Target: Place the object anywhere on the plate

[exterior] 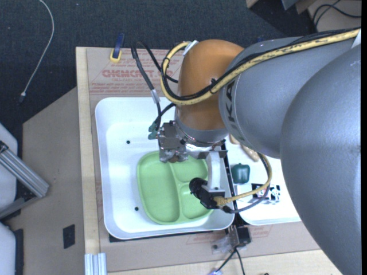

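Plate point(163, 196): pale green, glossy plastic, rounded corners, split into compartments by raised ridges; sits in the left bin point(117, 153), toward its near right corner, w/ the plate's far edge under the arm's wrist. Gripper point(172, 153) hangs over that far edge of the plate, dark metal block w/ cables; can't tell how far apart it stands or whether it has anything in it, since the wrist hides it from above. Small teal object point(241, 172), blocky w/ rounded corners, lies in the right bin point(269, 213) near its left wall, just beside the arm. Arm point(287, 96) is smooth grey w/ an orange band point(200, 90), black & yellow cables looped round it. Both bins shallow white plastic on a tan bench point(92, 96).
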{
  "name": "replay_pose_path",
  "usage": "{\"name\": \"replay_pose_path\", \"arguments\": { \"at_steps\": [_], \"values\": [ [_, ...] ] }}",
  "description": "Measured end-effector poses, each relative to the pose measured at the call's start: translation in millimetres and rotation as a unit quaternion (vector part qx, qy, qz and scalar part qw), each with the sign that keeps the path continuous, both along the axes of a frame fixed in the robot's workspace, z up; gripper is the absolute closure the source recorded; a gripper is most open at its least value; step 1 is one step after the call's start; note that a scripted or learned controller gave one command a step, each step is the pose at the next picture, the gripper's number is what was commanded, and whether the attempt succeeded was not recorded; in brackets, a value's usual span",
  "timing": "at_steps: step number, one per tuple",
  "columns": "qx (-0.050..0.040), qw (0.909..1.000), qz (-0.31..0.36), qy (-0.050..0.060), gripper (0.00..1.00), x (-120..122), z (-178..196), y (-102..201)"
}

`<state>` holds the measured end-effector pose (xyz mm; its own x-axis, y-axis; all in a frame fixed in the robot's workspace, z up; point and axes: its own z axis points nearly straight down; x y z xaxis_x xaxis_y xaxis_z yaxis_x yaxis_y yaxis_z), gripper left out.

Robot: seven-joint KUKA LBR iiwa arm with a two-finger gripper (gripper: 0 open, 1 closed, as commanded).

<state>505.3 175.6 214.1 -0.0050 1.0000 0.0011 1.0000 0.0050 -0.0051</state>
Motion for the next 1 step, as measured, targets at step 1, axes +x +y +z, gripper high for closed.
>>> {"name": "replay_pose_path", "arguments": {
  "at_steps": [1],
  "values": [
    [-0.0006,1.0,-0.002,-0.001,0.0,0.8,0.9,-2.7]
  ]
}}
